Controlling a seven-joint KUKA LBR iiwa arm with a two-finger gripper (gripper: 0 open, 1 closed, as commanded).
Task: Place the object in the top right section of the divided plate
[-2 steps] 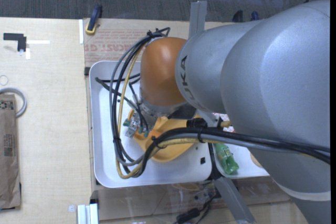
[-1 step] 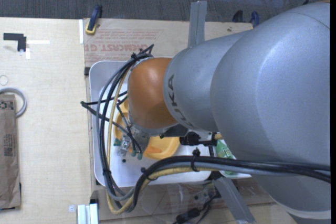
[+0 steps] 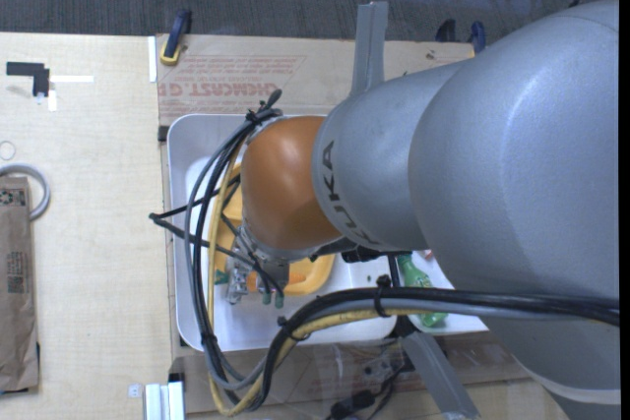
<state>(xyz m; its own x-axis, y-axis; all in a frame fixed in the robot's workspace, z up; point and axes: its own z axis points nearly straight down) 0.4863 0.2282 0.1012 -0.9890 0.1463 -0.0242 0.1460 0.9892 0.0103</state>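
Far left on the bench there's a brown paper bag [image 3: 18, 280], nothing to do with the job. Next over, the white bin [image 3: 185, 241] with a bundle of black cables [image 3: 202, 211] looping down over its left side. Inside it, just under the arm's orange band [image 3: 281, 182], you can catch a yellow plate [image 3: 307, 276], which I'd guess is the divided plate, though its sections are mostly covered so I can't say which one is top right.

For doing this step well, my take: come down straight over the target section, keep low and slow, and don't let the cables drag across the plate.

The gripper [image 3: 241, 282] sits at the plate's left edge, low in the bin. Honestly can't tell how wide it is or whether it has anything.

Further right, a green object [image 3: 418, 278] peeks out from under the arm beside the plate, maybe the thing to place, can't confirm.
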